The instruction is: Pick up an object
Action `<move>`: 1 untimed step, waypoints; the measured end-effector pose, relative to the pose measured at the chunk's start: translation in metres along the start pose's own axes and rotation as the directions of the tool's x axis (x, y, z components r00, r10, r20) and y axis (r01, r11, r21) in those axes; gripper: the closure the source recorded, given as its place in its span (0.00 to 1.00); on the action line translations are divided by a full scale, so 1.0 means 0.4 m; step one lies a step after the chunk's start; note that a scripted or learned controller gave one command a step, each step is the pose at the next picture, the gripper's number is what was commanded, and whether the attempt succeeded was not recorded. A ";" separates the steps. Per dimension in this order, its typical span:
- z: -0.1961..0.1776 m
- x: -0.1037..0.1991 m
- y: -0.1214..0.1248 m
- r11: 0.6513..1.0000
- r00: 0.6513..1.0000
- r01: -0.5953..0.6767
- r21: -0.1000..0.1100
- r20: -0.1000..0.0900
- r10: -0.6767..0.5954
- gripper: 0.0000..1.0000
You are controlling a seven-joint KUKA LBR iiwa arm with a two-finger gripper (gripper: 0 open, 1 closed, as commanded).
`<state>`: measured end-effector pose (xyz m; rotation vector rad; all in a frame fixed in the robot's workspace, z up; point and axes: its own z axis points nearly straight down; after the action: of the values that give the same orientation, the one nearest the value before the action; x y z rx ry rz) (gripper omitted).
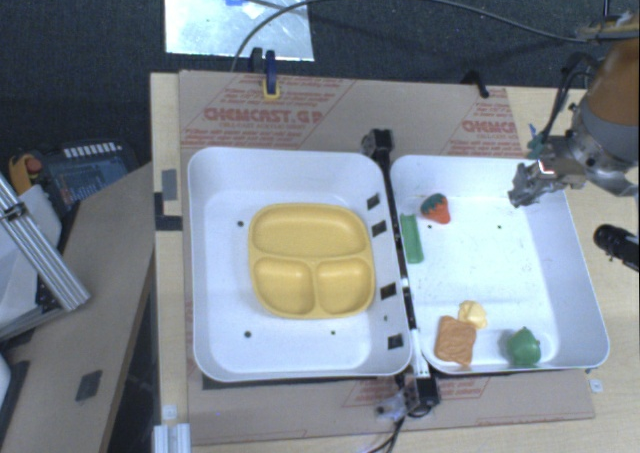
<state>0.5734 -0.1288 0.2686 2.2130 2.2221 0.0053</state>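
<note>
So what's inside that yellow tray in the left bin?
Nothing shows in it: the yellow tray has three bare compartments, one long and two smaller. The toys all lie in the right bin. The tray covers the left bin floor beneath it.

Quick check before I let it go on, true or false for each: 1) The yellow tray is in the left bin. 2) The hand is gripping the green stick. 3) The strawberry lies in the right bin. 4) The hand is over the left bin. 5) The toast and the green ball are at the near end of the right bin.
1) The yellow tray is in the left bin. True.
2) False: the hand is far from the green stick, near the right bin's far right corner.
3) The strawberry lies in the right bin. True.
4) False: it is over the right bin.
5) The toast and green ball are at its near end. True.
</note>
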 end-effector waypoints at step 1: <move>0.022 0.115 -0.005 1.000 1.000 0.004 0.005 -0.002 -0.004 1.00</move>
<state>0.5714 -0.0830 0.2597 2.2118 2.2304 0.0028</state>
